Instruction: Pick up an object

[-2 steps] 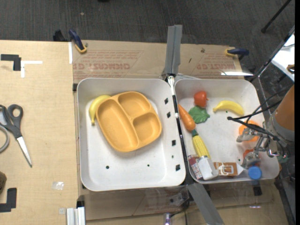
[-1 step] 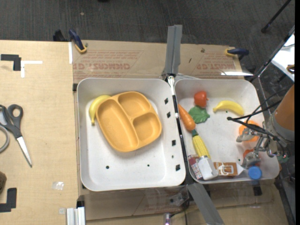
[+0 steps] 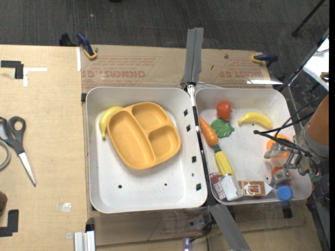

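The tool [image 3: 287, 167] hung low over the right-hand part of the right bin [image 3: 241, 93], reaching in from the right edge with cables trailing behind it. How far it stood open could not be told, as its metal parts blurred together against the white floor. Just beside it on the left, partly covered by its frame, lay an orange round object [image 3: 276, 141], too hidden to name more closely. A blue cap-like piece [image 3: 284, 193] sat just below the tool near the bin's front wall.

Further left in the same bin lay a yellow banana [image 3: 255, 120], well above the tool, and a red tomato [image 3: 224, 109] with a green leafy piece [image 3: 223, 129] beneath it. A carrot [image 3: 209, 132] and a corn cob [image 3: 224, 162] lay in a line along the left side, apart from the tool. A small packet [image 3: 223, 186] and a brown carton [image 3: 252, 189] rested along the front wall.

In the left bin [image 3: 99, 192] a yellow divided plate [image 3: 142, 135] lay, with a second banana [image 3: 107, 119] touching its upper left rim. Scissors [image 3: 19, 145] lay on the tabletop [image 3: 42, 192] far to the left.
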